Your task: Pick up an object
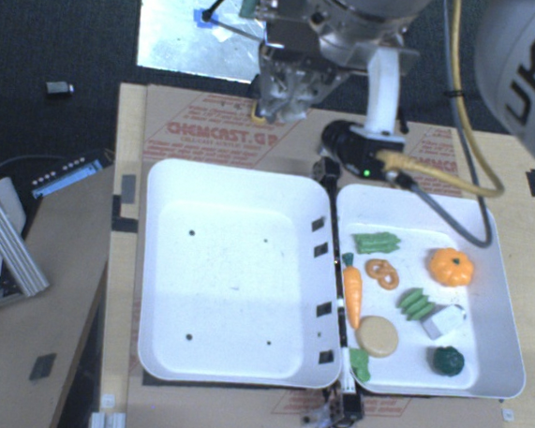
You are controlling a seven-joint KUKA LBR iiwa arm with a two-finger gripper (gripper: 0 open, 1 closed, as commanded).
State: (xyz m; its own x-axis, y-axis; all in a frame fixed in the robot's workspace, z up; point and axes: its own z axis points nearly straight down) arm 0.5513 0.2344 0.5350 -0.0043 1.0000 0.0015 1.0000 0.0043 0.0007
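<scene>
Camera view: I'm looking down on both bins at a slant; arm comes in from 3 o'clock, up high.
Gripper (pixel 281 95): parked at 12 o'clock, over the cardboard past the bins' far edge, well apart from every obj. Nothing between the fingers; whether they're spread or closed I can't tell from here.
Left bin (pixel 170 199): bare white floor.
Right bin (pixel 497 320): all candidates sit here. Pumpkin (pixel 451 267) at 2 o'clock, pretzel (pixel 382 273) near centre, carrot (pixel 352 296) along the 9 o'clock wall, green pod (pixel 377 241) at 11, round biscuit (pixel 378 337) at 7, dark broccoli (pixel 447 360) at 5, white block (pixel 445 321) just beside a green piece.
Progress: my read, nothing picked yet. Left to do: choose target, descend, grasp, lift.
</scene>
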